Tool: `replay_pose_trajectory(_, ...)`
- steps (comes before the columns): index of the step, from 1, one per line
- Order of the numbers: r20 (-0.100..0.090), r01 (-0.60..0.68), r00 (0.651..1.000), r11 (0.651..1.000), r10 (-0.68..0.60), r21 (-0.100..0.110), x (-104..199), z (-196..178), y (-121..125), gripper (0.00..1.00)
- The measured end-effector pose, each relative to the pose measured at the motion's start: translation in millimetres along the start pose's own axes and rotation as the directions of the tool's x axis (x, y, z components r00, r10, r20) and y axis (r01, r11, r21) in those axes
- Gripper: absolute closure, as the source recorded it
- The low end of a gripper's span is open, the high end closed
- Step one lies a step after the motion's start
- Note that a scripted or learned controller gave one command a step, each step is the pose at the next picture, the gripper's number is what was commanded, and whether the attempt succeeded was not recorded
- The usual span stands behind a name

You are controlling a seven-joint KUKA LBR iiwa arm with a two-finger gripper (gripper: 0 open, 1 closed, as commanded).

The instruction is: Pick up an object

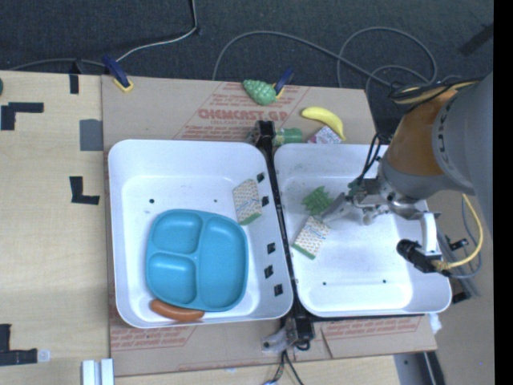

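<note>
Gripper point(343, 204) low in the right bin point(377, 295), finger state impossible to tell, tips pointing left at the green leafy toy point(317, 200) just beside them, patterned sponge point(311, 237) slightly farther, down-left, long axis slanted.

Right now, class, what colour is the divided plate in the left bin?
Light blue plate; the overhead camera view shows it clearly.

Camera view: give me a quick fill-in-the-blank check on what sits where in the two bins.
1. The blue plate lies in the ____ bin of this view.
2. The orange sausage lies against the plate's ____ edge.
3. The gripper is beside the small ____ object in the right bin.
4. The banana lies ____ the bins.

Missing words: left; lower; green; outside
</note>
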State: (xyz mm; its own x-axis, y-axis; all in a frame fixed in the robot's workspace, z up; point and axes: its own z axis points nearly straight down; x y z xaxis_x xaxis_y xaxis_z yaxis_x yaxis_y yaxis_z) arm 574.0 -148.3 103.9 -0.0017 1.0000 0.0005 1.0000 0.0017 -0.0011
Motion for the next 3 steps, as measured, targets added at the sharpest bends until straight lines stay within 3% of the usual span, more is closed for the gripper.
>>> replay_pose_trajectory(1,0.001,0.001,1.0,1.0,-0.001,-0.005,54,18,50,0.0)
replay_pose_trajectory(2,0.002,0.001,1.0,1.0,-0.001,-0.004,45,18,88,0.0)
replay_pose_trajectory(3,0.002,-0.001,1.0,1.0,0.001,-0.003,53,18,54,0.0)
